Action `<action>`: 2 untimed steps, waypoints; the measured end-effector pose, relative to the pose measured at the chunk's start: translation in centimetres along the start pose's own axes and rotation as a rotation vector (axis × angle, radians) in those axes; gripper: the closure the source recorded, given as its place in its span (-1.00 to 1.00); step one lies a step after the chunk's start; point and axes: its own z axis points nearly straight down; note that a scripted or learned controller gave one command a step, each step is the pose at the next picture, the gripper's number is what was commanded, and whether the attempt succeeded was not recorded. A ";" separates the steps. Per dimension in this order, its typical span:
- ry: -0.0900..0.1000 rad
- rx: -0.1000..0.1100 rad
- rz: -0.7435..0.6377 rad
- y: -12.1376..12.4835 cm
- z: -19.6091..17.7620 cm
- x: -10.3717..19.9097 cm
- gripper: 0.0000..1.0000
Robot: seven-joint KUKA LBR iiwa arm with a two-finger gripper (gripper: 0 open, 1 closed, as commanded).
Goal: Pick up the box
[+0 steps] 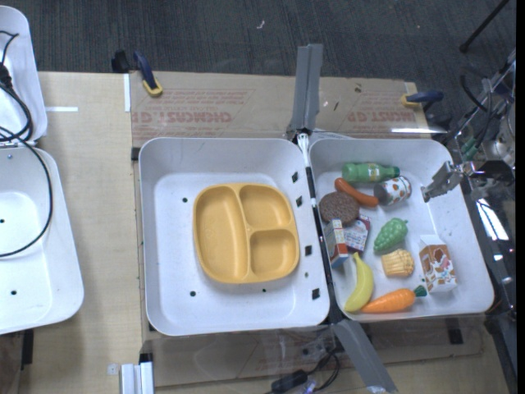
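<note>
Box [437, 268] upright near carrot [390, 301], right of corn [398, 263]; gripper [439, 182] state unclear; descent may topple box or snag carrot.

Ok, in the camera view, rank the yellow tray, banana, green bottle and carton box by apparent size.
1. Yellow tray, by far the largest.
2. Banana.
3. Green bottle and box look roughly alike, the bottle longer and the box wider, so I won't rank them.
</note>
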 end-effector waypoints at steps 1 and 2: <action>0.000 0.000 -0.135 3.8 8.5 3.5 -1.00; 0.000 -0.003 -0.247 2.2 18.0 5.9 -1.00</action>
